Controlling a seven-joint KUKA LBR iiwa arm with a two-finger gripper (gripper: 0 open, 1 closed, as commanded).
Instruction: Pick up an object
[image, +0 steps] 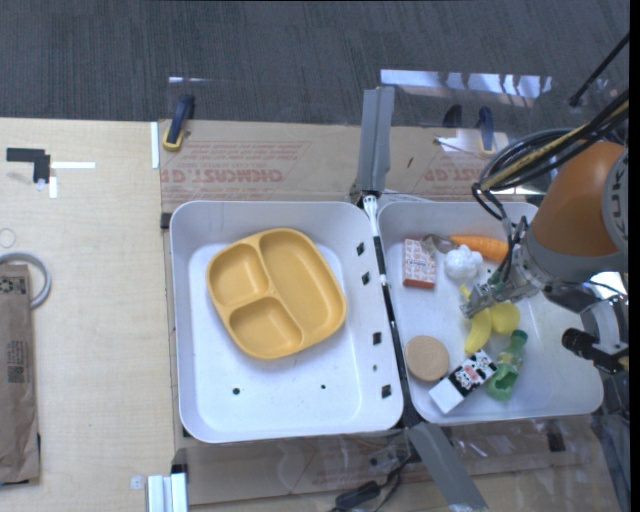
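End effector (488, 295) low in the right bin (560, 400) just above a yellow toy (492, 323); yellow divided plate (276, 291) in the left bin (200, 380).

Two bins sit side by side on the bench. The left bin (200, 400) holds a divided plate (277, 292) toward its back. The right bin (560, 395) holds the rest: a box (419, 264) at back left, a carrot (480, 244) behind a garlic (462, 264), a banana (490, 324) mid-bin (under the gripper (487, 297)), a disc (427, 357) at front left, a carton (463, 382) just right of it, and a bottle (506, 370) beside that.
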